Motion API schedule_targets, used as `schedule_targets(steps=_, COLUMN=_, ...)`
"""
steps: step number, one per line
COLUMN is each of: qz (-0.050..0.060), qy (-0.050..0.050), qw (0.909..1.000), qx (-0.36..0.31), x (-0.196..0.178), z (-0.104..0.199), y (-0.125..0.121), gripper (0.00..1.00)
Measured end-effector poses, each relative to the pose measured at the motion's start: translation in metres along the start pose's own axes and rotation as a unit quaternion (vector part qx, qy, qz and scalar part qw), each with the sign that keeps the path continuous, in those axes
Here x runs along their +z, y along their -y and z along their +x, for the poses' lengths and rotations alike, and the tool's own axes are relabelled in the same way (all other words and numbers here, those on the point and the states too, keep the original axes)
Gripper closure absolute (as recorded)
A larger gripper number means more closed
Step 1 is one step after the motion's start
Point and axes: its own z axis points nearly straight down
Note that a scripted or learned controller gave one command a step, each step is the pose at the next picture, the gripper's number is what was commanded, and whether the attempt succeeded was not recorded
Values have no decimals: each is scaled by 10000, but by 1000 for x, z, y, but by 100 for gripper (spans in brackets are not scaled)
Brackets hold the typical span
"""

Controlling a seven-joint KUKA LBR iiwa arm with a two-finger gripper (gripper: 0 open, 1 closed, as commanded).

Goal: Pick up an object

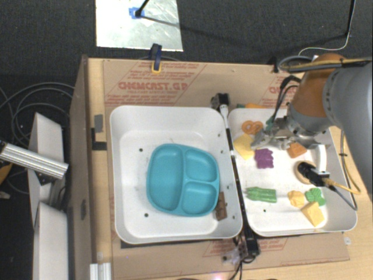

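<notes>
- The gripper [274, 134] hangs low over the right bin [344, 214], near its far-left corner; its opening cannot be told from here, nor whether it has anything.
- Closest candidates: pretzel [252, 126], yellow piece [243, 147] and purple grapes [264, 157], all bunched just beside the tool.
- To do this well, I would choose one piece standing clear of its neighbours, centre on it, and descend straight.
- The green piece [260, 195] lies apart and looks an easier target.
- The blue tray [182, 179] sits in the left bin [131, 124].
</notes>
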Motion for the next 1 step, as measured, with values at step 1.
schedule_targets(steps=1, qz=50, qy=-12, qw=10000, qx=-20, x=1, z=40, y=-37, gripper=0)
